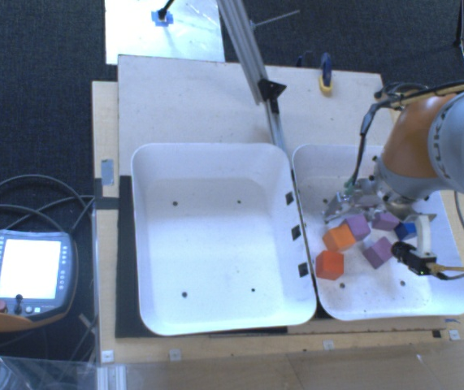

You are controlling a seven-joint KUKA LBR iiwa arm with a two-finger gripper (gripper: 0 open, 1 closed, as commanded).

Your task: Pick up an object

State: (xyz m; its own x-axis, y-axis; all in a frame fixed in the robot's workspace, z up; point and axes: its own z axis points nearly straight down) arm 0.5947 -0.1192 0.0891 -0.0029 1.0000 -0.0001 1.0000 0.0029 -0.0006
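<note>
white bins (pixel 215 157), orange (pixel 330 264), purple (pixel 376 252), blue blocks (pixel 405 229)

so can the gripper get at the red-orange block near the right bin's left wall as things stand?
Probably yes. The red-orange block lies bare from above, with nothing on it. The orange block sits close behind, and the right bin's left wall is near, so clearance looks tight.

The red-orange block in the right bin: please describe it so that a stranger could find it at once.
Look at the right bin, where the coloured blocks lie. The red-orange block sits nearest that bin's left wall and nearest the camera. It is darker and redder than the lighter orange block just behind it, and the others are purple or blue.
</note>
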